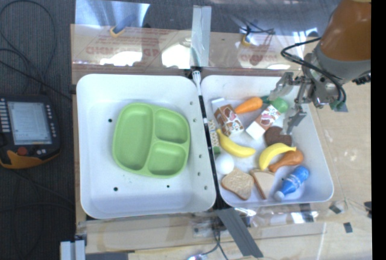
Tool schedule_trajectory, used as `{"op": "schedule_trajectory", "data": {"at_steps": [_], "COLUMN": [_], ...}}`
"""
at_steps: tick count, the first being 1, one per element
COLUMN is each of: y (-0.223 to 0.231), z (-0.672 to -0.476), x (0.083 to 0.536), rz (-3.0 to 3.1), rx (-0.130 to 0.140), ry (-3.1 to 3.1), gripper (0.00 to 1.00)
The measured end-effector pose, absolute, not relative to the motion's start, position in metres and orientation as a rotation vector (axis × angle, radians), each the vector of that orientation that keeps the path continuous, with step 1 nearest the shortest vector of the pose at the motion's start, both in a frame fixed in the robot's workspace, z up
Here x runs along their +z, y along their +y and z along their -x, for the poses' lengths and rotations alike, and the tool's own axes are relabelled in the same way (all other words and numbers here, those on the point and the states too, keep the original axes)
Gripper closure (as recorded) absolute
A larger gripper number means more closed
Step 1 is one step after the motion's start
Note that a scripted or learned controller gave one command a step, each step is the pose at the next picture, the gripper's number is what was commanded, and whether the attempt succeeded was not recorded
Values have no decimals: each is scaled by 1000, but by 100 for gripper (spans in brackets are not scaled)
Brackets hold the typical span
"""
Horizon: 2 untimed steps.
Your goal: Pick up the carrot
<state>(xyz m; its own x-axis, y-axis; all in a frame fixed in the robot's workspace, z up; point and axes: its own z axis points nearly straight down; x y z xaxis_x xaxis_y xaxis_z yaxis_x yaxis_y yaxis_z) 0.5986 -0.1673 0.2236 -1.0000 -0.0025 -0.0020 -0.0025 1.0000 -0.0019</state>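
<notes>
Approach step: the tool (292, 102) hovers with fingers spread and empty just right of the carrot (249, 104), which lies near the right bin's (322, 159) far edge; next, shift left and descend.

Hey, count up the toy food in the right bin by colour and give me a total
Orange, carrot and drumstick: 2
Yellow bananas: 2
Brown, bread slices, patterned carton, round cookie: 4
White, egg and carton: 2
Blue bottle: 1
Total: 11
</notes>
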Motion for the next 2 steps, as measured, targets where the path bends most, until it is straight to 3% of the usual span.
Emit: {"op": "schedule_trajectory", "data": {"at_steps": [1, 2], "y": [-156, -115], "z": [-657, -659], "x": [96, 91], "rz": [-280, -267], "rx": [-4, -8], "ry": [3124, 3119], "gripper": [0, 0]}}
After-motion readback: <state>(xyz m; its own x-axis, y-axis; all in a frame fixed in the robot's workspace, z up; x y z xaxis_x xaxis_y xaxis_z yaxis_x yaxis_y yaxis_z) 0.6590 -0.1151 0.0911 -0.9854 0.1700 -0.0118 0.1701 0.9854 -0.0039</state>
